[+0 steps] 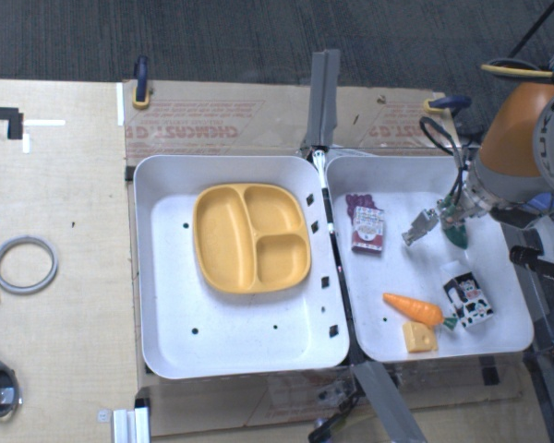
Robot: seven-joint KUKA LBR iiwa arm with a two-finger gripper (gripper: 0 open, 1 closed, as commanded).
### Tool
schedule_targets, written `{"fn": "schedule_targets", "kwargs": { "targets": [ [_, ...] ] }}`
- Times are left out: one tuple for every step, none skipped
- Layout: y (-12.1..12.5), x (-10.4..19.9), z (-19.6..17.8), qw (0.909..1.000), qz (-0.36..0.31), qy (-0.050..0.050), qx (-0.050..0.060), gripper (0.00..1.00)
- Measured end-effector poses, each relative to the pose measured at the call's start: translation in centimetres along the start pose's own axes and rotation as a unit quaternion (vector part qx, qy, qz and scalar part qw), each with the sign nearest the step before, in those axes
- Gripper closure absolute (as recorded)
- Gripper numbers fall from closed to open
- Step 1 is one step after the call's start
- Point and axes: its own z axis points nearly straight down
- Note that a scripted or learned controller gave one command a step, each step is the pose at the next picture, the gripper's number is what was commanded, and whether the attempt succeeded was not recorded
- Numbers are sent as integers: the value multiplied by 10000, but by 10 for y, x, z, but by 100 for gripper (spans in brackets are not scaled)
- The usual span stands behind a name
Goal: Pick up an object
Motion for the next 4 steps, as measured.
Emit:
{"fn": "schedule_targets", "kwargs": {
  "targets": [
    [-124, 7, -17, 10000, -64, -10, 20, 0],
    [-124, 7, -25, 10000, -62, -12, 19, 100],
    [-53, 18, -2, 9784, 2068, -49, -46, 100],
    [-28, 104, -108, 9817, 1905, -18, 26, 100]
  ]
}}
